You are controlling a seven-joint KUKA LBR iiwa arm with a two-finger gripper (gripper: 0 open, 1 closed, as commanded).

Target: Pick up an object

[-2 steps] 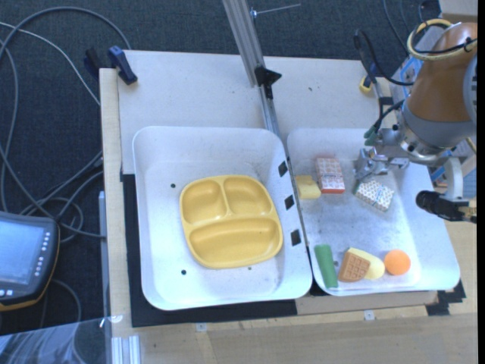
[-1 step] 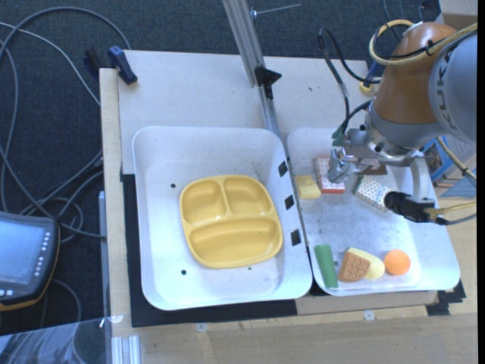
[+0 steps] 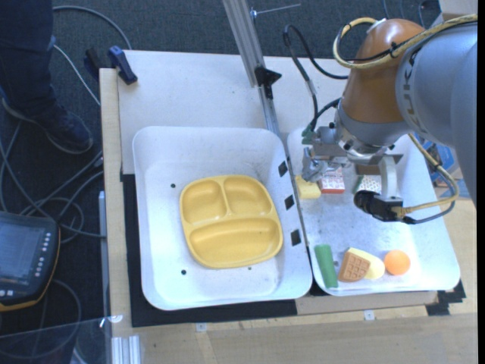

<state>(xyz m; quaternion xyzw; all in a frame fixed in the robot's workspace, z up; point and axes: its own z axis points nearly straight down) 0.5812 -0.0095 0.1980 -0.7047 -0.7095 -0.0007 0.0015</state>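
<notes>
Down in the right bin (image 3: 424,275), the gripper (image 3: 317,165) hangs low over 2 small things: a pale yellow block (image 3: 308,189) and a red-and-white box (image 3: 331,182). Whether its metal parts grip either one, I cannot tell. Along the bin's near edge lie 1 green cylinder (image 3: 325,265), 1 waffle-textured yellow wedge (image 3: 359,265) and 1 smooth orange ball (image 3: 397,262). Beside it, the left bin (image 3: 151,203) holds 1 glossy yellow plate (image 3: 230,221) with 3 compartments and rounded corners.

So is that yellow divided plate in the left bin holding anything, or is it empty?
Empty. The yellow divided plate lies flat, right side up, in the left bin, and all three compartments show bare yellow.
</notes>
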